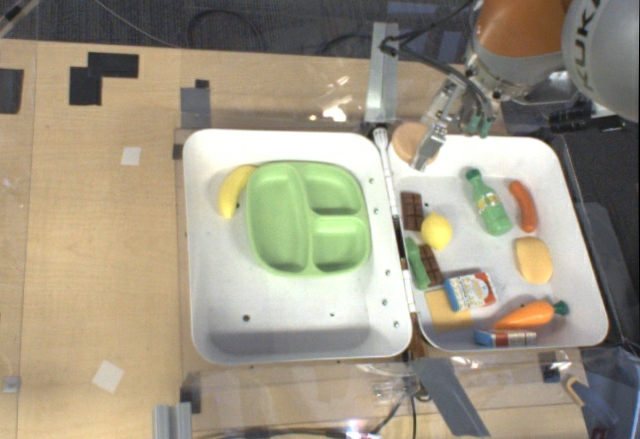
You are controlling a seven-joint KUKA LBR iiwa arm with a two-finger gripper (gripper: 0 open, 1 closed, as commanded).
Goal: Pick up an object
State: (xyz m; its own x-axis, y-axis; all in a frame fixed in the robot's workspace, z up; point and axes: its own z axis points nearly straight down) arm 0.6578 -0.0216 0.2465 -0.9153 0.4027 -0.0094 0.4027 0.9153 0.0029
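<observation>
Gripper (430, 142) is hanging over the top-left corner of the right bin (575, 227), right by a round tan thing (406, 140), probably lining up a grab. Can't tell what it's holding, if anything. Bottle (487, 202), lemon (436, 231), sausage (523, 205) and carrot (528, 314) are lying loose below, untouched.
</observation>
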